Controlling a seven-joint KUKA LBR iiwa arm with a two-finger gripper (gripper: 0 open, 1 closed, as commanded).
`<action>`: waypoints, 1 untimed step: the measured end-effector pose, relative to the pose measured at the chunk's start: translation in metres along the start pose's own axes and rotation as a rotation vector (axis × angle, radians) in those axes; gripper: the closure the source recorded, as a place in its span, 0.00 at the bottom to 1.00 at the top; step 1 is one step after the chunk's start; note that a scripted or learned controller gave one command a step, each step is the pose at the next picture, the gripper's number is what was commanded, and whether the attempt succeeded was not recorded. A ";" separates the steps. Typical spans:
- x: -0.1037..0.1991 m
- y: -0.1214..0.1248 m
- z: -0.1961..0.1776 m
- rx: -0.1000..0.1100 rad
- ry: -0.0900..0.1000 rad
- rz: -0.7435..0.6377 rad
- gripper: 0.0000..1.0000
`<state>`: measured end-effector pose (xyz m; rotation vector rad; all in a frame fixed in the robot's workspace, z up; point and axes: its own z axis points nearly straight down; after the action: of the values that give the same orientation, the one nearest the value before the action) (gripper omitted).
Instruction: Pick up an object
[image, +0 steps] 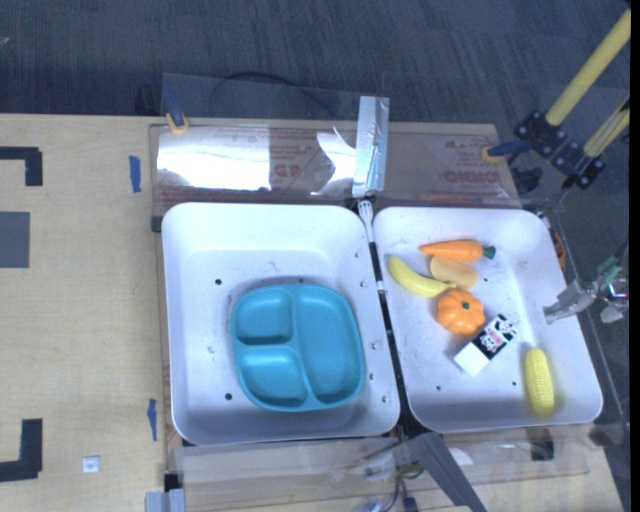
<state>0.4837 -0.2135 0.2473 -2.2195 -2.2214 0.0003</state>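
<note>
- In the left bin (190, 300), a blue divided plate (297, 345) lies flat, near the front wall.
- In the right bin (440, 400), a carrot (456, 249) lies at the back, a yellow piece (452, 271) touching it, a banana (415, 279) just left.
- An orange pumpkin (460, 312) sits mid-bin; a black-and-white carton (486, 344) lies just beside it.
- A corn cob (539, 379) lies near the right wall.
- At the bin's right rim, the gripper (585, 298) is partly visible; whether it is open I cannot tell.
</note>
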 end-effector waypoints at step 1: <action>0.097 -0.006 0.142 0.009 0.002 0.167 0.00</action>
<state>0.4771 -0.1166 0.1053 -2.3914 -2.0232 0.0079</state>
